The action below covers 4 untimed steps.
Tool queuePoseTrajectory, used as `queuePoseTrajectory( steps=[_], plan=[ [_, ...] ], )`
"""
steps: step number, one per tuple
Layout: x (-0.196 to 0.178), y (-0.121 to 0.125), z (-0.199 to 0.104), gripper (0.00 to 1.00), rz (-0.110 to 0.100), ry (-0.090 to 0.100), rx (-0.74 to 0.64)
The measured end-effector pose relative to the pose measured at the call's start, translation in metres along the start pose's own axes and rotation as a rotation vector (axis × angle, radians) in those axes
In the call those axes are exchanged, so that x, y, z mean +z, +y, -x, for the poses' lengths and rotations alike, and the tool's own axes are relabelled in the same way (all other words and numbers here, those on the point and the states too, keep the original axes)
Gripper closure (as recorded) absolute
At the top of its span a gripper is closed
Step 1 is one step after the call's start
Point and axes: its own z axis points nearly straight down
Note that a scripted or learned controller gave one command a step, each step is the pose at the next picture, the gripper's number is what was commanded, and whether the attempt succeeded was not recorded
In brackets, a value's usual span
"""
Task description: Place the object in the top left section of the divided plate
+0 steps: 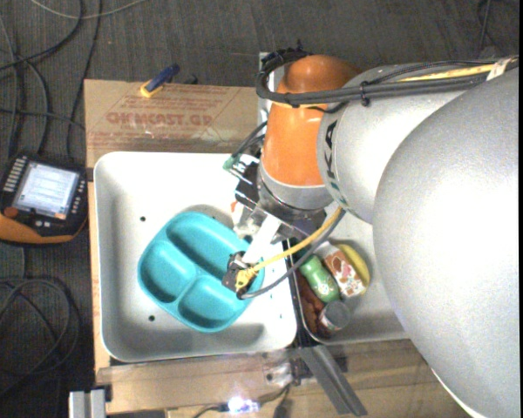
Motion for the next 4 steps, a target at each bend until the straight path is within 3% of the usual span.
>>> queuePoseTrajectory(
  steps=[1,2,3,4],
  plan=[
    [0.012,-0.039,-0.005,1.0,-0.002,0.0,0.102],
    [0.115,-0.016,-0.001,1.0,0.007,0.006,-0.052],
    [-0.001,-0.014,-0.027,1.0,0.003,0.0,0.289],
    [0.013,-0.065,-0.04,1.0,0.0,-0.001,0.286]
  ],
)
